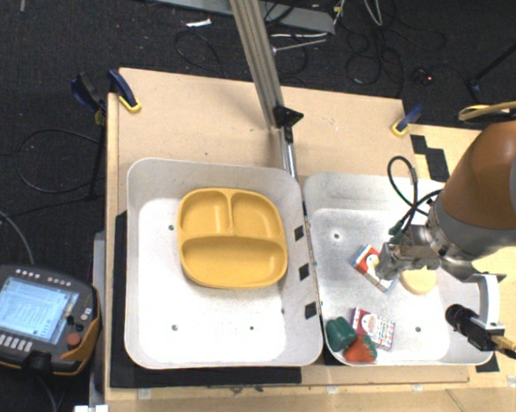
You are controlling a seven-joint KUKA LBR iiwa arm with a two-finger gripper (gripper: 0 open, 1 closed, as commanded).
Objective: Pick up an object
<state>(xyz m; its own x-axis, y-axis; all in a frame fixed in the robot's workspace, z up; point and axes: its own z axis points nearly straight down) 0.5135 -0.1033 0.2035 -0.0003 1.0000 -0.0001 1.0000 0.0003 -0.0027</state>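
Note:
My gripper hangs low over the right bin, directly against a small red and white carton that lies tilted on the bin floor. A pale yellow round object lies just right of the gripper. Near the bin's front edge sit a white and red packet, a green item and a red item. The gripper body hides the fingertips.
The left bin holds a yellow divided plate. A metal pole slants up from between the bins. A teach pendant lies off the bench at the left. The arm's grey and orange body overhangs the right bin's right side.

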